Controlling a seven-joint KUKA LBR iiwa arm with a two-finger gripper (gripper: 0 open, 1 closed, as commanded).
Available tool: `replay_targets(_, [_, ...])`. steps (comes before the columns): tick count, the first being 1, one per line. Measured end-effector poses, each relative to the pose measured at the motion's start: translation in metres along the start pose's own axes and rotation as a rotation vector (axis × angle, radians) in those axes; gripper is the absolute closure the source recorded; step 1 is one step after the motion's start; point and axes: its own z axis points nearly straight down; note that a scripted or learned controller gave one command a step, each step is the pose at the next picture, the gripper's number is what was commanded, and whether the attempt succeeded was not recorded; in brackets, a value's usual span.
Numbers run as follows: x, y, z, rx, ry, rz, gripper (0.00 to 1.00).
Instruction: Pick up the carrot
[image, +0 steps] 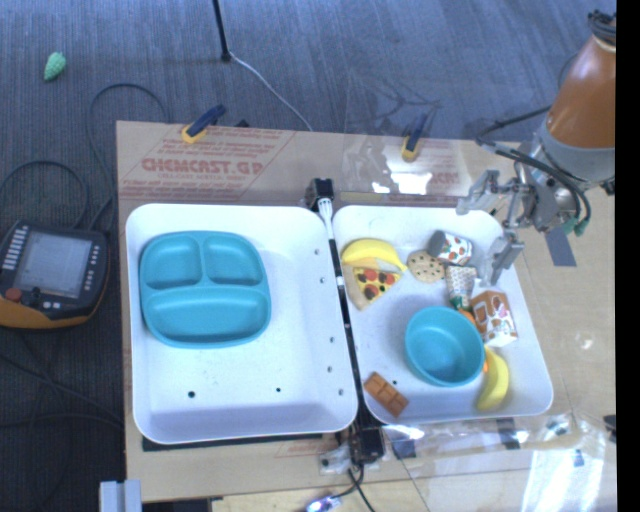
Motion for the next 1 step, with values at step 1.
replay_targets(1, [0.0415,0.0943,0.0604,-0.005,0.005,-0.155,0.00])
